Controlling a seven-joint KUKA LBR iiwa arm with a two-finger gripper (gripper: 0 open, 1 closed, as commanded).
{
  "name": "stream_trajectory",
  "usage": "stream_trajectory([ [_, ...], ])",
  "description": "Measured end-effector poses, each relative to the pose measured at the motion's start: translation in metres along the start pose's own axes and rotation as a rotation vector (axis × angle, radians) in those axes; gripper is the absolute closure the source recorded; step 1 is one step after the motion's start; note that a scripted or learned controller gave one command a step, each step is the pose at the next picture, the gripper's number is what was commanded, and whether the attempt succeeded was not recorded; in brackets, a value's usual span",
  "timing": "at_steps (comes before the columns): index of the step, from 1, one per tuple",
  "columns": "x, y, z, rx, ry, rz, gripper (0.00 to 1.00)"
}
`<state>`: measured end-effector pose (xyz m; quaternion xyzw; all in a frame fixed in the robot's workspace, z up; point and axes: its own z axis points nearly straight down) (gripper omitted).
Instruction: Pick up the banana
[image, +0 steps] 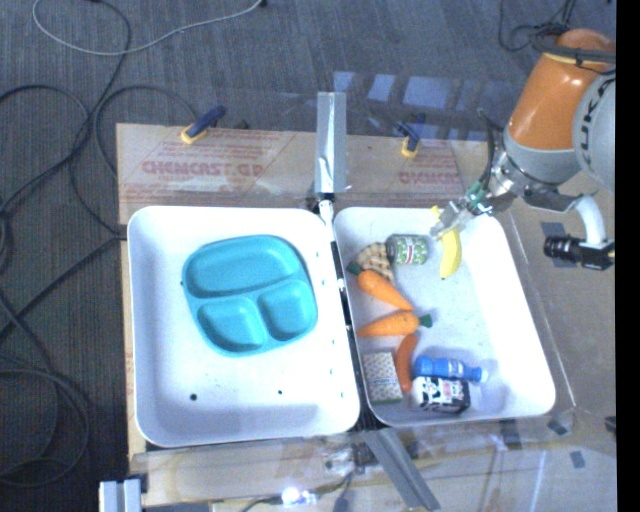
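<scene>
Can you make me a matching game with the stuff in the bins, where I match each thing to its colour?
Things:
1. banana
2. divided plate
3. top carrot
4. bottle cap

Colours:
A. orange
B. dark blue
C. yellow
D. light blue

Pairs: 1-C, 2-D, 3-A, 4-B
</scene>
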<state>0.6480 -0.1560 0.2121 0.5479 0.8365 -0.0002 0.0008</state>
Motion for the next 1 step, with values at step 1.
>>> stream_trajectory([
  [1, -0.0204, -0.0075, -0.0715, 0.0, -0.001, -0.017, 1.0],
])
